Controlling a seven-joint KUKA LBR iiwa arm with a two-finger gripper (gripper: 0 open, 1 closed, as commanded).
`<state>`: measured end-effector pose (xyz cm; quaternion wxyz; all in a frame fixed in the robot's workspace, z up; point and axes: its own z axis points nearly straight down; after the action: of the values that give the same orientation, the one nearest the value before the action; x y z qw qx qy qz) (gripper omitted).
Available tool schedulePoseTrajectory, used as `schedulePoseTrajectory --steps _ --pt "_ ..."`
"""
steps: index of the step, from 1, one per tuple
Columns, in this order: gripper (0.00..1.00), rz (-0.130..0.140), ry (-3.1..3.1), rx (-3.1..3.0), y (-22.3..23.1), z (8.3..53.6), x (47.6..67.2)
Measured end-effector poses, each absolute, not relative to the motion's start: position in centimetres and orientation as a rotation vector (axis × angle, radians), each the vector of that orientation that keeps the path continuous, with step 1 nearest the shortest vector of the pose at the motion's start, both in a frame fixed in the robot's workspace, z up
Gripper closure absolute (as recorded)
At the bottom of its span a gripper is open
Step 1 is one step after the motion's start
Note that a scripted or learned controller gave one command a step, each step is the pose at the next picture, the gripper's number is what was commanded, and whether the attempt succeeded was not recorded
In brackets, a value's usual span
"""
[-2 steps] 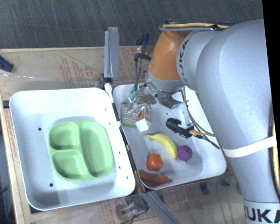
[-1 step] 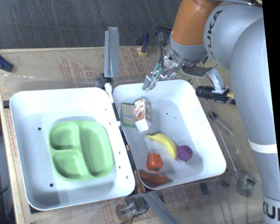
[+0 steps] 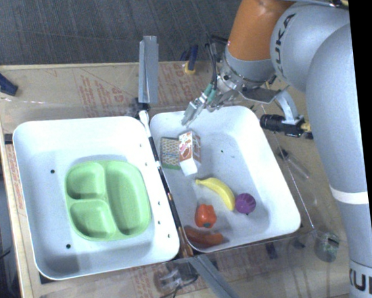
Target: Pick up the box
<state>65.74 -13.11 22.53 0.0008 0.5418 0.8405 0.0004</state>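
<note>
Two white bins [image 3: 39,137] sit side by side on the tabletop. One green divided plate [image 3: 109,199] with three compartments lies in the left bin. The right bin [image 3: 267,169] carries one box [image 3: 179,151], one banana [image 3: 218,191], one purple fruit [image 3: 245,203], one red-orange fruit [image 3: 205,216] and one sausage-shaped piece [image 3: 205,237]

The box [image 3: 179,151], a small carton with a green-checked side and a white, red-printed face, lies tipped in the right bin [image 3: 279,188] near its back left corner.
</note>
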Motion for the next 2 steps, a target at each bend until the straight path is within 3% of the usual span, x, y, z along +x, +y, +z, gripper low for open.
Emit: schedulePoseTrajectory --steps 1,2 --pt "0.0 -0.003 2.648 1.691 -11.2 10.9 65.0" --pt "1.0 -0.002 2.65 1.686 -11.1 11.9 65.1"
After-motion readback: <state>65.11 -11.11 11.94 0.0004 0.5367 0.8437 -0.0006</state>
